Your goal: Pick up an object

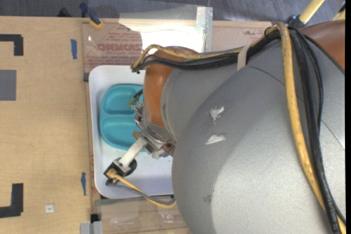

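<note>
A turquoise two-lobed object (116, 116) lies in the left part of the white bin (96, 85). The grey arm with its orange band (153, 93) reaches over the bin from the right and covers the object's right side. The wrist hangs just right of the turquoise object, low over the bin. The arm's bulk hides the gripper's fingertips.
The arm's large grey body (252, 145) covers the right half of the view, hiding whatever lies beneath. A clear plastic sheet (159, 30) stands behind the bin. Tan bench surface (38, 118) with blue tape marks stretches to the left.
</note>
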### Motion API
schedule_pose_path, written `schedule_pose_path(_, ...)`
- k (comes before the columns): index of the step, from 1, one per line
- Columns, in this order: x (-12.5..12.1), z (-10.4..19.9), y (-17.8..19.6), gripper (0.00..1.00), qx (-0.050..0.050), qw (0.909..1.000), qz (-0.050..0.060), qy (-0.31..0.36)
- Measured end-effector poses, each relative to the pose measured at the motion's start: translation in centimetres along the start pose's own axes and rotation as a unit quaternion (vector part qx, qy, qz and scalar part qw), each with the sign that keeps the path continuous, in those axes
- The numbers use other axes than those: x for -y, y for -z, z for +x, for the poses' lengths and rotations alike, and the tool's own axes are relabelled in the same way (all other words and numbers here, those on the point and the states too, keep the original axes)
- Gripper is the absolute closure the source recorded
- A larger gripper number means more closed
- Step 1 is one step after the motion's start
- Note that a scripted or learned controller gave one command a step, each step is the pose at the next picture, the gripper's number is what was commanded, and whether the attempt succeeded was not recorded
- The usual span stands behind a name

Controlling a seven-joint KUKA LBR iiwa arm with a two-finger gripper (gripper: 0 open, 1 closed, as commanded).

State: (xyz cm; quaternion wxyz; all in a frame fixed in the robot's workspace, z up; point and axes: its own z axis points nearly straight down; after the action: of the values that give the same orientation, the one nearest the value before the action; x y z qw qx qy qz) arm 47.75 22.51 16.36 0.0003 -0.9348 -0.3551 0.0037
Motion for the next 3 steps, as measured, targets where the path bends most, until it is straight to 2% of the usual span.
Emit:
schedule_pose_path(1,-0.9,1.0,2.5,1.0,-0.004,0.9825,-0.001,-0.186)
schedule_pose_path(2,-0.7,0.6,0.3,1.0,-0.003,0.9655,-0.001,-0.261)
schedule_pose_path(3,-0.7,0.9,8.1,1.0,-0.004,0.9993,-0.001,-0.036)
